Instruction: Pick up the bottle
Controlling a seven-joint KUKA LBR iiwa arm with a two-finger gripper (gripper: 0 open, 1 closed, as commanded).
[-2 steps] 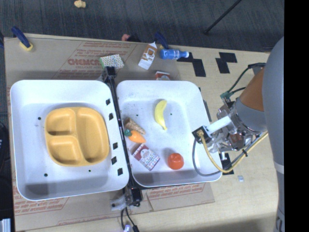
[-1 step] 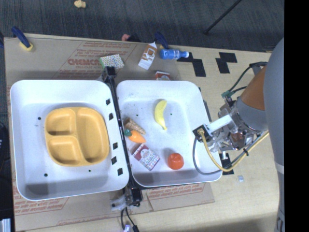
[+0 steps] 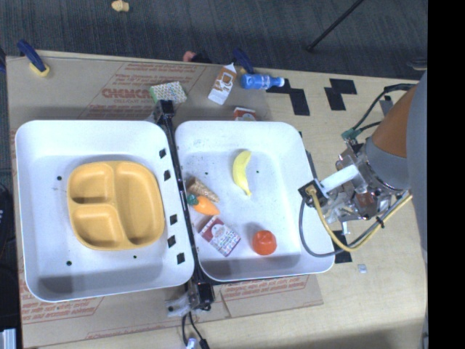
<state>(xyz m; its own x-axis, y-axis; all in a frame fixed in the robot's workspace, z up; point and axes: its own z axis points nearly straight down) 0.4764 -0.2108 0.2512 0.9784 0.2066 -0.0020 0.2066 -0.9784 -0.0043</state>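
one blue bottle (image 3: 260,82) beyond the right bin (image 3: 290,133), tool (image 3: 347,211) well apart, grip state unclear

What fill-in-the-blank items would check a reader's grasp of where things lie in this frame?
1. The blue bottle lies on the bench beyond the ____ bin's far rim.
2. The yellow divided tray sits in the ____ bin.
3. The banana lies in the right bin with a carrot and a ____ tomato.
4. The gripper hangs outside that bin's ____ rim.

Missing words: right; left; red; right

red lettering on cardboard sheet (image 3: 116,93), too blurred to read
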